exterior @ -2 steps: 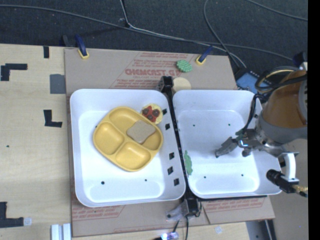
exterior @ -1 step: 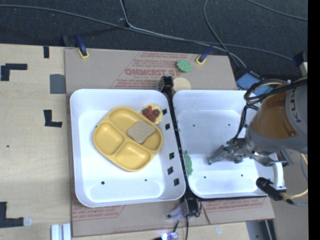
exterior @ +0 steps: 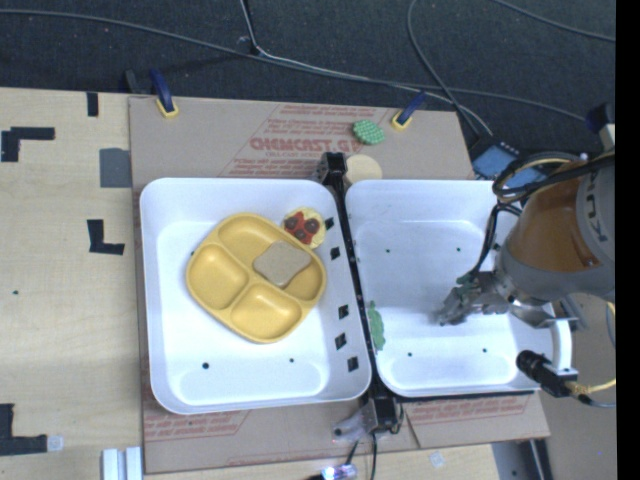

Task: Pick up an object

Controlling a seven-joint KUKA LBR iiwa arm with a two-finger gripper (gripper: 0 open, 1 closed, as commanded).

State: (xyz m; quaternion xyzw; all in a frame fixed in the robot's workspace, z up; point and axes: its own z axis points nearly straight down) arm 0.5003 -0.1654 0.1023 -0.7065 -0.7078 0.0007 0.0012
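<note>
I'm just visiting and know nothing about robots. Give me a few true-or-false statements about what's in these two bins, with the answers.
1. The yellow divided plate lies in the left bin. True.
2. A tan square piece rests on the yellow plate. True.
3. The gripper hangs over the left bin. False: it is over the right bin.
4. The yellow plate is in the gripper's grasp. False: the plate lies apart from it, in the other bin.
5. A small green item sits at the right bin's left edge. True.

Cardboard sheet (exterior: 290,138) under both bins, red print on it. Two blue-yellow clamps (exterior: 160,93) at its top edge. Green dotted piece (exterior: 368,131) near right clamp. Cables (exterior: 300,63) on dark carpet.
</note>
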